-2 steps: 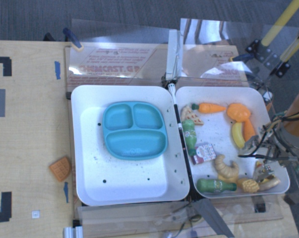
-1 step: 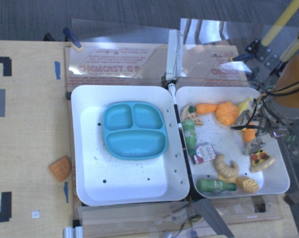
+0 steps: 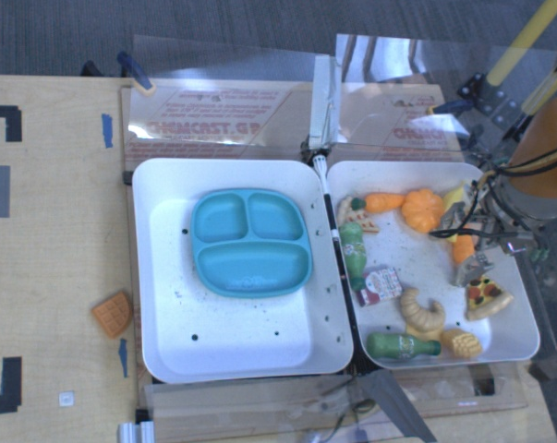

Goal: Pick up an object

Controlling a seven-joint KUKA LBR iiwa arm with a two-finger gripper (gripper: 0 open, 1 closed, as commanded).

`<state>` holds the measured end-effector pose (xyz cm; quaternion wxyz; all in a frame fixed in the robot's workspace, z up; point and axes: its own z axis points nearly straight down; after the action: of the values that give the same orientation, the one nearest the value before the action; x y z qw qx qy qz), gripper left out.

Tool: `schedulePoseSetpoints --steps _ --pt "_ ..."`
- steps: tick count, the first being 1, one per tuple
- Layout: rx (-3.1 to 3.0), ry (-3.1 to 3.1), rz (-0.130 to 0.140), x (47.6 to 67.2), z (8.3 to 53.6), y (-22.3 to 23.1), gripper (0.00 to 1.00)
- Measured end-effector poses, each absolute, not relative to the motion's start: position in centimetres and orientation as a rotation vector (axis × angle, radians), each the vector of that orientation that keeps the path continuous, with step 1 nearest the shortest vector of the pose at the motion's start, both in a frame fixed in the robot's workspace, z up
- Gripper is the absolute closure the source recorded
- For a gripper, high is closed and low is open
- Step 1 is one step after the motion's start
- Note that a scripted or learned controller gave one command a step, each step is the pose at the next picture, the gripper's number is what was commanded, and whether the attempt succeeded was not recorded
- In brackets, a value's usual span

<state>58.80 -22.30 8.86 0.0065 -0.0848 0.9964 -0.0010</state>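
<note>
The right bin (image 3: 527,340) holds several toy foods: an orange pumpkin (image 3: 422,208), a carrot (image 3: 383,202), a green bottle (image 3: 403,345), a croissant (image 3: 423,311), a pizza slice (image 3: 487,295) and a small red-and-white pack (image 3: 381,284). My gripper (image 3: 465,221) hangs low over the right side of this bin, amid dark cables. A small orange piece (image 3: 463,248) lies right beneath it. Whether the gripper touches that piece is hidden.
A blue divided plate (image 3: 251,243) sits in the left bin (image 3: 167,321). A green toy (image 3: 353,250) lies against the wall between the bins. A waffle-like brown piece (image 3: 113,313) rests on the bench left of the bins. Clear plastic panels (image 3: 324,109) stand behind.
</note>
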Motion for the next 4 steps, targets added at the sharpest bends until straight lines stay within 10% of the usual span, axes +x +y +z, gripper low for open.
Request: schedulePoseSetpoints --steps 1,2,3,4 --pt "-0.262 3.101 -0.010 59.3 10.4 -22.3 1.00" --pt "-0.261 3.103 -0.008 59.2 10.3 -22.3 0.00" --pt "-0.193 3.123 -0.002 59.3 8.9 -22.3 0.00" --pt "-0.191 3.107 -0.008 59.8 10.3 -22.3 1.00"
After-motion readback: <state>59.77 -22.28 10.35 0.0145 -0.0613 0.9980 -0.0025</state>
